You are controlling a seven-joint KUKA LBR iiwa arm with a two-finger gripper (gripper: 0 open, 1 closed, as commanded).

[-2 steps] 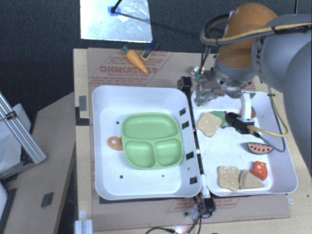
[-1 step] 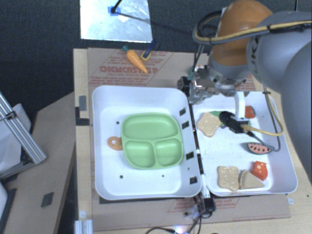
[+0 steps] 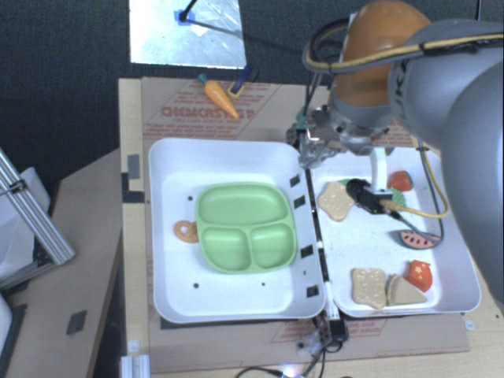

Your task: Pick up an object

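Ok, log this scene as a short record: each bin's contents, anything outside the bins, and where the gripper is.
left bin: green divided plate; small orange ring on the plate's left
right bin: bread pieces; watermelon slice; red toy foods
outside bins: toy carrot on the cardboard behind
gripper: over the right bin's far left corner, by the divider

Single arm (image 3: 453, 93), seen from above at a slant, reaching in from the right. A broad grey link (image 3: 465, 69) takes up the upper right corner and widens toward the right edge. The rounded orange band (image 3: 378, 34) lies just left of this link, at the top of the arm, with cables (image 3: 316, 44) looping past its left side. Below the band the grey wrist (image 3: 354, 124) narrows and points down and leftward. The gripper (image 3: 309, 150) hangs at its lower left end, aimed downward, near mid-view
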